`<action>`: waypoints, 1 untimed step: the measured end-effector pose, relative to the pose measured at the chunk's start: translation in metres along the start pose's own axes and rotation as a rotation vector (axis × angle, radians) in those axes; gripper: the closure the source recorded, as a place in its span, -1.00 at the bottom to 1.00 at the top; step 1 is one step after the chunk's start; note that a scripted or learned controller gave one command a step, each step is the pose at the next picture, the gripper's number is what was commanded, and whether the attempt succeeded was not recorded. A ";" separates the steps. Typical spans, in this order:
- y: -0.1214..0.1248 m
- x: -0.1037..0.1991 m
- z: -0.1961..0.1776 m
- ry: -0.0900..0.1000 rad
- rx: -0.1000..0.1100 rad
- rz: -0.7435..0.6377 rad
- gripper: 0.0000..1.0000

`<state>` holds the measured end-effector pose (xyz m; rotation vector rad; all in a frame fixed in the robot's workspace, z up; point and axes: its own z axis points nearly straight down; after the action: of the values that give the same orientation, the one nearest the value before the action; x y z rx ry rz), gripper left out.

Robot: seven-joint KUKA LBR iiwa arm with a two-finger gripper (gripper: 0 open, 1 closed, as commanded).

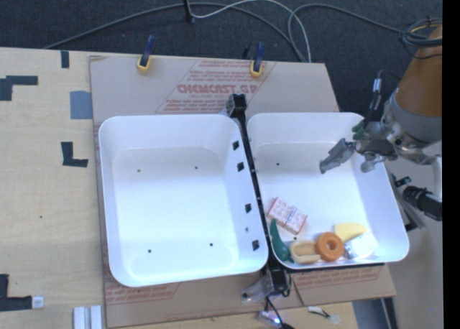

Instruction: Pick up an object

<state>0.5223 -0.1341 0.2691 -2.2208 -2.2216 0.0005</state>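
Observation:
Several small objects lie in the near right corner of the right bin (302,130): a pink-and-white packet (287,215), a green piece (279,243), a tan piece (305,251), an orange ring (330,246), a yellow piece (350,231) and a white piece (363,248). My gripper (351,163) hangs over the right side of that bin, above and behind the cluster and apart from it. Its fingers are spread open with nothing between them.
The left bin (115,141) stands beside the right one, with a black divider strip (248,177) where they meet. Both bins rest on a cardboard sheet (208,87) held by two yellow clamps. Cables run across the dark floor behind.

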 end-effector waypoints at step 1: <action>0.047 -0.024 0.153 0.003 0.014 0.001 -1.00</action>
<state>0.5691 -0.1583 0.1156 -2.2133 -2.2127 0.0130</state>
